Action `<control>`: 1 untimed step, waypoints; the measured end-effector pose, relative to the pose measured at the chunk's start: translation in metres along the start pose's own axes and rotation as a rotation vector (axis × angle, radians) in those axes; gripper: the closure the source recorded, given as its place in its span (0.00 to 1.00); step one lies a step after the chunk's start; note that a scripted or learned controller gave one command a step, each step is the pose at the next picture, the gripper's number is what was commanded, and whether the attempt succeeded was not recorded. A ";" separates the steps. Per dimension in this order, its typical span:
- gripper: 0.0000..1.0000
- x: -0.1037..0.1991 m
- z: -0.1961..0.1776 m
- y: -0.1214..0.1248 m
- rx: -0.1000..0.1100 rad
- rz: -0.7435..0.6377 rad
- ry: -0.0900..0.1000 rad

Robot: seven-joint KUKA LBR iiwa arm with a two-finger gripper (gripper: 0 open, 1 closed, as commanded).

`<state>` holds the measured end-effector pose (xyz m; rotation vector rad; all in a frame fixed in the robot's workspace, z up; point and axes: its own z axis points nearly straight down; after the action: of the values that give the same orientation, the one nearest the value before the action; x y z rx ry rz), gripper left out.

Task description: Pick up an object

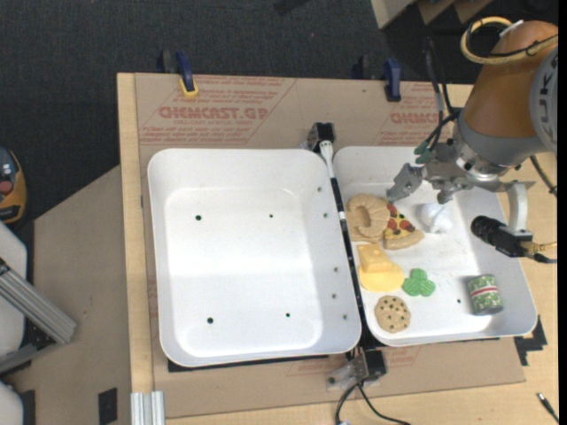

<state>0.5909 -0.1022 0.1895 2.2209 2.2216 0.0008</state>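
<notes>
Camera view, from above: I see my arm (509, 87) reaching in from 3 o'clock, its orange band bulking over the far right corner of the right bin (509, 321), wrist angled down and toward 9 o'clock. The claw (423, 184) hangs over the bin's 12 o'clock half; one grey finger (403, 182) juts toward 8 o'clock. I cannot tell from here whether the claw is spread or closed, and nothing shows between its tips.

Toy foods lie in the right bin. A tan bread piece (367, 215) and a pizza slice (400, 230) with red dots lie touching each other, just at 7 o'clock of the claw. A yellow cheese wedge (378, 270) sits at 6 o'clock of those, a green clover-shaped piece (419, 283) just beside it, and a chocolate-chip cookie (392, 312) nearer the front rim. A small green can (484, 293) lies at the bin's 4 o'clock, well apart from the claw. The left bin (168, 264) adjoins it on the tabletop (142, 122).
</notes>
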 end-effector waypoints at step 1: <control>0.00 0.006 0.104 0.000 -0.008 0.000 -0.002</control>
<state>0.5914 -0.0958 0.0858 2.2161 2.2160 0.0081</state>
